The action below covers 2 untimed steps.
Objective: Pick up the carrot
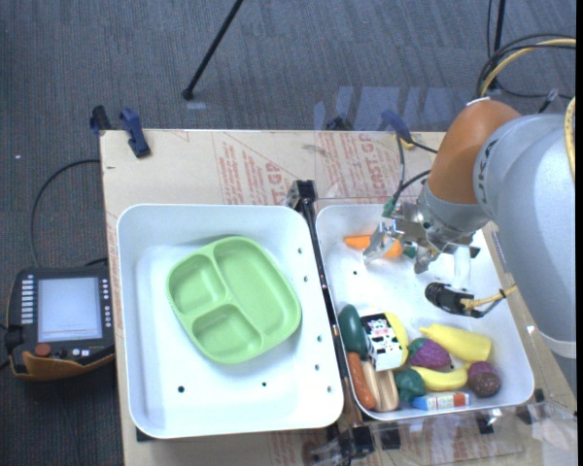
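Observation:
The carrot (356, 243) is a small orange piece lying on the floor of the right bin (521, 357), near its back left corner, with its tip pointing left. My gripper (396, 248) is low over the carrot's right end, and a patch of orange shows under it. The grey arm with its orange band (463, 158) reaches in from the right above the bin's back edge.
Toy foods crowd the right bin's front: a dark green vegetable (350, 326), a cow-patterned box (381, 339), a banana (457, 341), a purple piece (429, 355) and a hot dog (365, 382). The left bin (141, 357) holds a green divided plate (233, 299). A teach pendant (63, 318) lies left of the bench.

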Motion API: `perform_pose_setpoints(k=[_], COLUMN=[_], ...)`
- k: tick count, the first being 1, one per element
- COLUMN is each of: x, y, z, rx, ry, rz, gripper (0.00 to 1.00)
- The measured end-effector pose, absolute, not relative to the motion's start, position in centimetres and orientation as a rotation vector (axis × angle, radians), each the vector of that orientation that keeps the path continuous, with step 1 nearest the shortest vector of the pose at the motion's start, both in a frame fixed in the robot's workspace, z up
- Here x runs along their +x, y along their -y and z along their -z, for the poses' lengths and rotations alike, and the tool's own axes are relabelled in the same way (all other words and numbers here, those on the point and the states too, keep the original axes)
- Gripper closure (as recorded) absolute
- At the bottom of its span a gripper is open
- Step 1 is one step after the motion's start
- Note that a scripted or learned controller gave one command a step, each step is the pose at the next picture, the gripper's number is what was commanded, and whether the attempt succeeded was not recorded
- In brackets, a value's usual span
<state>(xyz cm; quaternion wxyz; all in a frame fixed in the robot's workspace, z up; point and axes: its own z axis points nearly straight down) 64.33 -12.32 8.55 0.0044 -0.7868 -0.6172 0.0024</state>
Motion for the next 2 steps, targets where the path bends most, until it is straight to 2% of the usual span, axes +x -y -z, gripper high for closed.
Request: perform_pose_setpoints(k=[1, 2], x=[64.32, 64.31], y=[12.28, 12.25], z=[-9.44, -9.40], rx=[-2.456, -2.454], ry=[1.939, 1.940], rz=[-0.015, -0.016], gripper=[1.00, 0.00])
